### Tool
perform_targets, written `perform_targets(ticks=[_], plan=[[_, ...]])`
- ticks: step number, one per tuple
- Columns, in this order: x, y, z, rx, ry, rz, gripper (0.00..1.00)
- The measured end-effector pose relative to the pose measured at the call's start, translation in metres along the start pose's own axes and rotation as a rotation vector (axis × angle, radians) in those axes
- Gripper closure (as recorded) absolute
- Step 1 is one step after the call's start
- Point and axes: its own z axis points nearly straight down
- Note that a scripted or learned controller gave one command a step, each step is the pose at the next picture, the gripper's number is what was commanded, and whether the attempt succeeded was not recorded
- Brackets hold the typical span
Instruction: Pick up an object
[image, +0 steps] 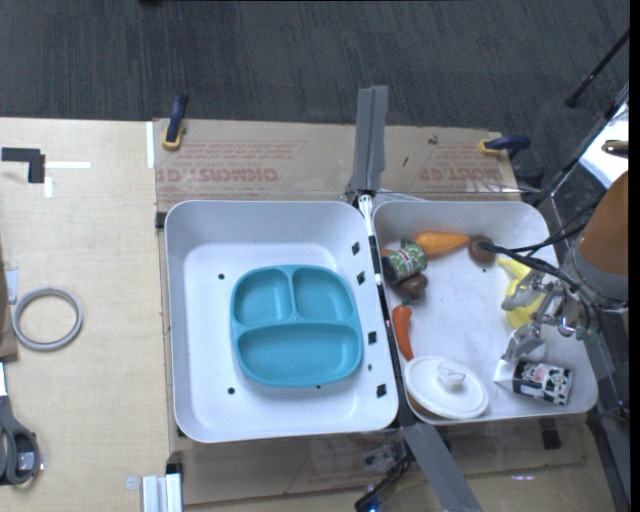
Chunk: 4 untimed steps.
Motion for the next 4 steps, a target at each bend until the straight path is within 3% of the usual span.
perform_targets(ticks=[2, 3, 4], plan=[[0.047, -0.015, 0.014, 0.001, 0.003, 0.293, 0.00], [0.056, 0.009, 0.014, 0.004, 0.001, 0.479, 0.00], [-0.013, 0.033, 0.014, 0.005, -0.001, 0.574, 0.00]])
